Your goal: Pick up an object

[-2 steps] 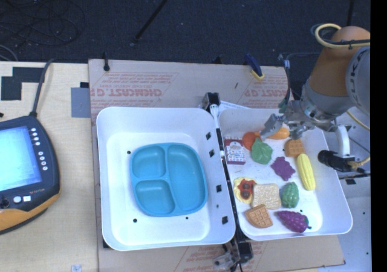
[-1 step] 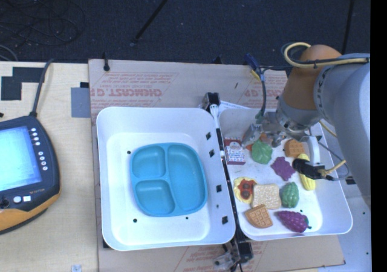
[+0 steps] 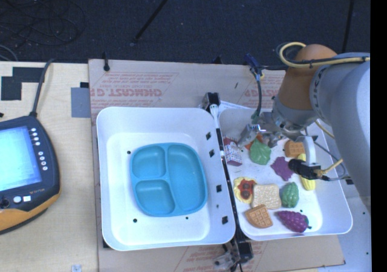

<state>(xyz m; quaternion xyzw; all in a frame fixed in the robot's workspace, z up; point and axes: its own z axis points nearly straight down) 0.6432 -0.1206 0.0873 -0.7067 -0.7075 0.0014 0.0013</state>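
In the camera view, the grey arm (image 3: 338, 101) with its orange band reaches in from three o'clock over the right bin (image 3: 341, 219). Its hand (image 3: 261, 138) hangs low at the bin's twelve o'clock end, right above a green toy vegetable (image 3: 260, 152); whether the hand is clenched or released cannot be told from this angle, and nothing shows plainly between its fingers.

The right bin holds a scatter of toy food: a purple star-like piece (image 3: 282, 167), a cracker (image 3: 266, 194), a waffle (image 3: 259, 216), a green pepper (image 3: 289, 194) and purple grapes (image 3: 293, 220) toward six o'clock.

The left bin (image 3: 115, 204) carries a blue divided plate (image 3: 168, 179). On the counter (image 3: 60, 222), at nine o'clock, lies a control pendant (image 3: 23, 171) with a lit screen.
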